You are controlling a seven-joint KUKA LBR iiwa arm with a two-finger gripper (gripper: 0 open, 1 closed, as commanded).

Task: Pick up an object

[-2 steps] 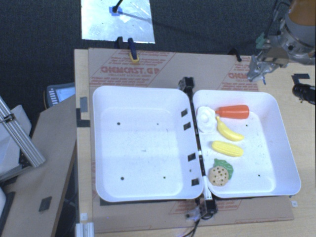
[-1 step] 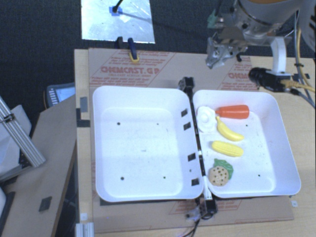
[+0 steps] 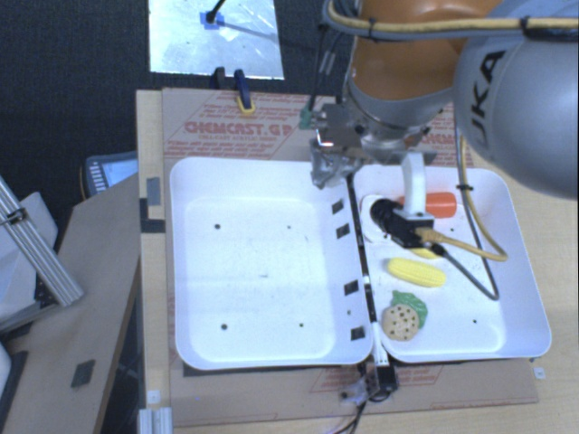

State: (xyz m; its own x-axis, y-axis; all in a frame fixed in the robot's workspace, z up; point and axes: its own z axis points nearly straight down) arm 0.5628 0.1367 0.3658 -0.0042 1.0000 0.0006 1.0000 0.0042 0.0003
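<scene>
My gripper (image 3: 327,168) hangs over the far end of the divider between the two white bins, under the orange-banded wrist. The right bin (image 3: 516,269) holds three things. An orange piece (image 3: 441,203) lies near its far side, partly behind the arm's fittings. A yellow corn-like piece (image 3: 416,272) lies in the middle. A round cookie with a green bit (image 3: 403,319) rests near the front left corner. All three lie to the right of and nearer than the gripper, apart from it.
The left bin (image 3: 190,269) sits beside the right one on a cardboard sheet (image 3: 226,129). A shiny metal plate (image 3: 213,25) lies beyond the bins. A metal rail (image 3: 36,251) leans at the far left.
</scene>
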